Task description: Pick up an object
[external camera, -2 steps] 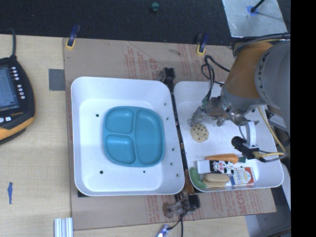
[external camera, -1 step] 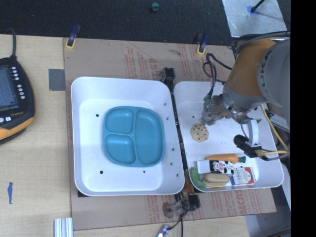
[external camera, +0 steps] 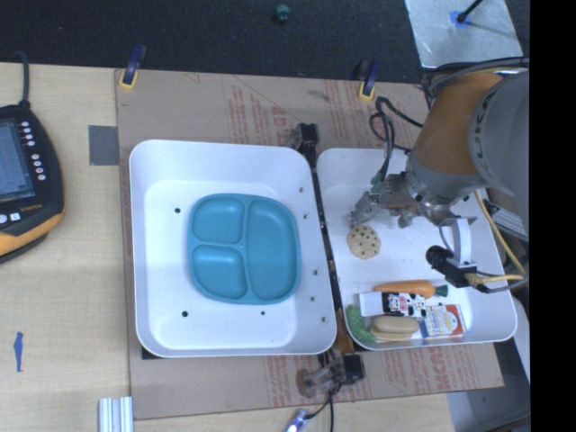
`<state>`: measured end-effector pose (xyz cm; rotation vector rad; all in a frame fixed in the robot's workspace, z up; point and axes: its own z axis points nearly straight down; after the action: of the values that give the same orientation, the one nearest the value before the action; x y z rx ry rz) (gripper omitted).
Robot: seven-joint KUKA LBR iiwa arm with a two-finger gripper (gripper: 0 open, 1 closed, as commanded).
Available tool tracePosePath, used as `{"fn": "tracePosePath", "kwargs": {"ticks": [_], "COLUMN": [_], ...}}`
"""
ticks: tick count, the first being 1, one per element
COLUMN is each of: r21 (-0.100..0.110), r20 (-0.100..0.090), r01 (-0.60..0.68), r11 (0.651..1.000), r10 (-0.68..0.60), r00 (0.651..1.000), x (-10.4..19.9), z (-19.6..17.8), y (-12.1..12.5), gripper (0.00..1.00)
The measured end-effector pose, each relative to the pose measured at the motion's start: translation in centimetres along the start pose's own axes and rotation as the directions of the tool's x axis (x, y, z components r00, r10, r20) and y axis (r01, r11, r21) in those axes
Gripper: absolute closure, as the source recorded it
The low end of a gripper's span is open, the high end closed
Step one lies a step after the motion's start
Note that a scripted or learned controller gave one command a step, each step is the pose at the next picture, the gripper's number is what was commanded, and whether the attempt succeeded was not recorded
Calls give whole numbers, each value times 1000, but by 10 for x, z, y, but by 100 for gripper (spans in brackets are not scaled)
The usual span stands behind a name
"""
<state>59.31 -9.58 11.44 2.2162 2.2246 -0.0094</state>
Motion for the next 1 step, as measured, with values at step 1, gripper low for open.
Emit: {"fn": "tracePosePath", "kwargs": {"ticks": [1], "r21": [2], "r20": [-4], "r01": [-1], "r11": [1000], "r10": [1], "r00": [1000], "x": [-2], "z": [23], "y": [-10], "gripper": [0]}}
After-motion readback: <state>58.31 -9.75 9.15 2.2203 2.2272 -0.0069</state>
